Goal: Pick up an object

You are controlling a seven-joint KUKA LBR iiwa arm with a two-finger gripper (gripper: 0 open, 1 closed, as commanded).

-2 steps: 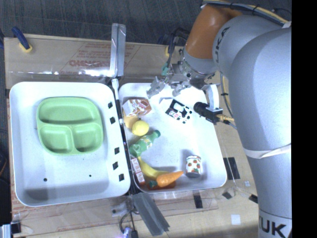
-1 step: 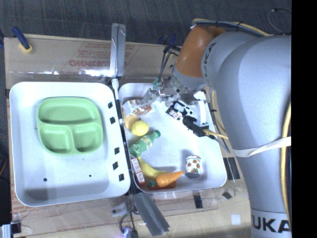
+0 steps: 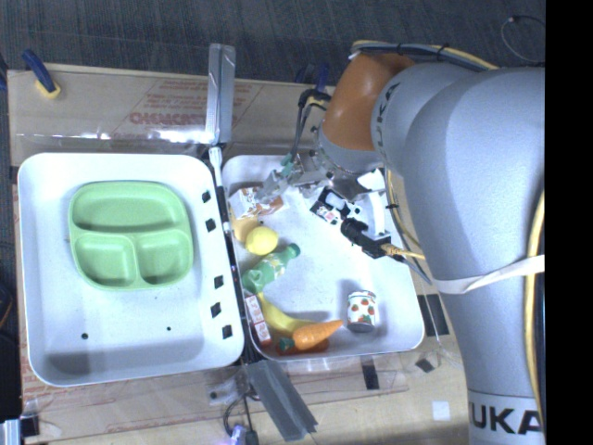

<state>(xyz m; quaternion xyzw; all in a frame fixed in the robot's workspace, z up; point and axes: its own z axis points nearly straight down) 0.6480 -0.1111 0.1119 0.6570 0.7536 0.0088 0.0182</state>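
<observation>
The right bin (image 3: 394, 290) holds several small items. A brown and white snack packet (image 3: 252, 200) lies at its back left, with a yellow lemon (image 3: 262, 240) and a green bottle (image 3: 269, 269) just in front of it. A banana (image 3: 276, 316) and an orange carrot (image 3: 315, 334) lie along the front wall, and a small printed can (image 3: 362, 310) stands at the front right. My gripper (image 3: 289, 172) hangs low over the back left part of this bin, just right of the snack packet. The arm hides the bin's back right corner.
The left bin (image 3: 56, 341) holds a green divided plate (image 3: 132, 233). A row of black clips (image 3: 219, 281) lines the wall between the two bins. The grey arm (image 3: 463, 174) covers the right side of the bench.
</observation>
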